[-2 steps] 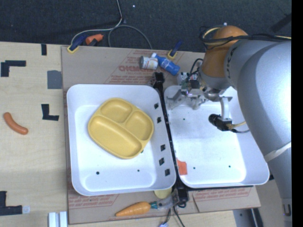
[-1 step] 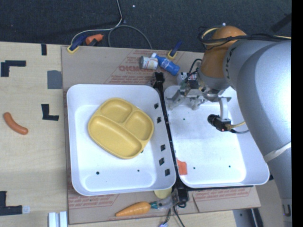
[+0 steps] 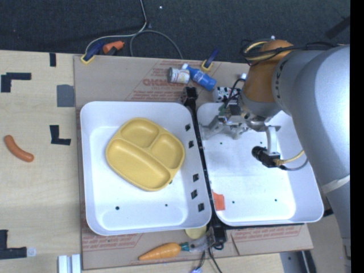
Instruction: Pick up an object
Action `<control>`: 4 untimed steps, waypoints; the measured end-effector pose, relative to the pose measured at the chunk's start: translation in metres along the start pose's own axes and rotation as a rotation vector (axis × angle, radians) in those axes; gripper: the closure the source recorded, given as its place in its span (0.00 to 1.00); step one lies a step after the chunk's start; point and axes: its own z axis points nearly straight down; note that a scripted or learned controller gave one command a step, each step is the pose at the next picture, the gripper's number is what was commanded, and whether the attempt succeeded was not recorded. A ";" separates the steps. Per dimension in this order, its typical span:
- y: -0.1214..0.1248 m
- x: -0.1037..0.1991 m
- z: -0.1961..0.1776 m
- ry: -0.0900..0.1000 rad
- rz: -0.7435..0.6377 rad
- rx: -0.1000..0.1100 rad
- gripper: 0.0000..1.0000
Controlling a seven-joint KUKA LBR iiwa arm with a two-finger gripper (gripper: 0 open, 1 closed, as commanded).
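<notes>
Over right bin: my end effector, grip state I cannot tell.
Left bin: yellow divided plate, lying flat.

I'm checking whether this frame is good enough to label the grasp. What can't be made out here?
- Gripper: in the camera view its fingers merge with metal parts and cables, so their state is unreadable.
- Right bin: its upper right part lies under the arm.
- Carrot: the leafy end is tangled with cables below the bins.
- Blue bottle: label too small to read.
</notes>
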 end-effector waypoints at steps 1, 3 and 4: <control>0.025 -0.004 0.001 0.002 -0.002 0.002 0.00; 0.023 -0.011 0.001 0.002 -0.003 0.001 0.00; 0.024 -0.004 0.001 0.001 -0.001 0.001 0.00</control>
